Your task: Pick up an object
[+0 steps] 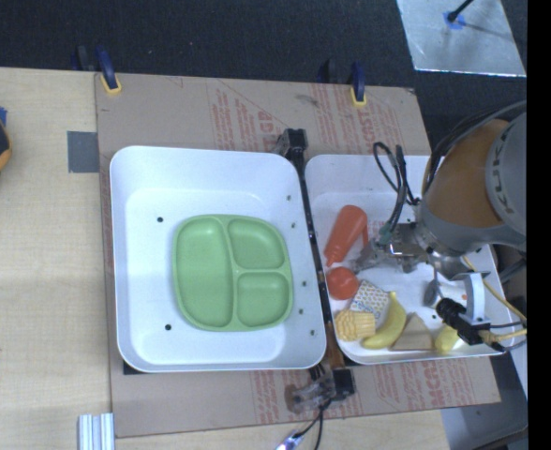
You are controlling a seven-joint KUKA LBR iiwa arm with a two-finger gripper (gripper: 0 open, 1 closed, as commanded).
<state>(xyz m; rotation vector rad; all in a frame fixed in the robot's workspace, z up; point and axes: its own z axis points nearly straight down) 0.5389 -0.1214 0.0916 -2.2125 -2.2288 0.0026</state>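
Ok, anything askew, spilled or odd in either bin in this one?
Nothing stands out. The green divided plate lies flat in the left bin. In the right bin the toy foods, an orange piece, a banana and a corn piece, lie loosely together, none over the rim. The arm hangs over that bin.

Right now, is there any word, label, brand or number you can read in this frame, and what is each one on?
Red printed lettering runs in diagonal strips across the brown cardboard sheet under the bins: too blurred to read.
No readable text on the green divided plate, the white bins, or the toy food.
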